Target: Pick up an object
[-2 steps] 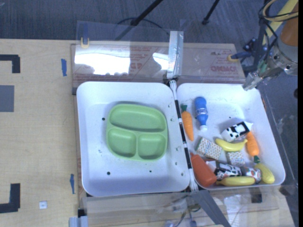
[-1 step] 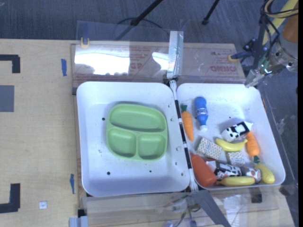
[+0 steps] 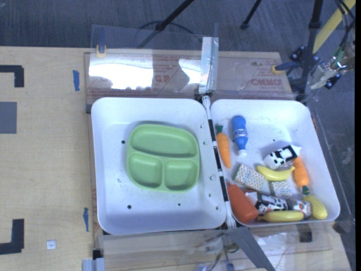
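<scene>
No writing could be read on the bottle [image 3: 240, 133] or packets [image 3: 250, 177]. They lay in the right bin [image 3: 316, 151] with carrots [image 3: 224, 149], bananas [image 3: 274, 173] and a cow toy [image 3: 280, 156]. A green tray [image 3: 164, 157] sat in the left bin [image 3: 107, 168].

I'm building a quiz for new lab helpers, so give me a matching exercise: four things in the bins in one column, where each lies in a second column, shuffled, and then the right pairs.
Things:
1. green divided plate
2. blue bottle
3. black-and-white cow toy
4. red-orange pepper

Places:
A. right bin, near corner beside the wall between the bins
B. middle of the left bin
C. right bin, far part, right of a carrot
D. right bin, just above a banana, left of another carrot

Pairs: 1-B, 2-C, 3-D, 4-A
</scene>
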Robot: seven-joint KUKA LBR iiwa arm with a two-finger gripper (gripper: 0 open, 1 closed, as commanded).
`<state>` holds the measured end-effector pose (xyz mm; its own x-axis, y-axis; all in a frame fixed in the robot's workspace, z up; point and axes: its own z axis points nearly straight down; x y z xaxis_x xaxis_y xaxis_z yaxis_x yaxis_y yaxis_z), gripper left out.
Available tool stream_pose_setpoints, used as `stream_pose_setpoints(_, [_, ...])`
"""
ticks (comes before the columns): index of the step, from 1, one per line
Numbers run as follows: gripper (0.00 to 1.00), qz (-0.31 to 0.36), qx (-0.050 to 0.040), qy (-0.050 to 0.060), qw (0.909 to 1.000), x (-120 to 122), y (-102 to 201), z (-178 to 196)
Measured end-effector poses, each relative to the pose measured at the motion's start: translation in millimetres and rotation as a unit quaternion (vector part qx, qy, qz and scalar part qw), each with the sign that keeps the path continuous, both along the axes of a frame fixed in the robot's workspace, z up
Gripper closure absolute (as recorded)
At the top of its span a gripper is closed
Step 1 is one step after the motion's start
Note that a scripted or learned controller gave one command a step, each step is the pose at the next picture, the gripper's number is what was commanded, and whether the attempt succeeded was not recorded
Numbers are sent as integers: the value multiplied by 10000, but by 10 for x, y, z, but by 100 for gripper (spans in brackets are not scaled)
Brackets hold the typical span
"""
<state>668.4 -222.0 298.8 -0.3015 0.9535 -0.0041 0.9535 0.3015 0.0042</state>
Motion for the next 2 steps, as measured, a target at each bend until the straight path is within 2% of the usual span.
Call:
stream_pose_setpoints(1, [100,718,8,18,9974,-3,5,-646])
stream_pose_setpoints(2, [100,432,12,19,9991,-7,149,-893])
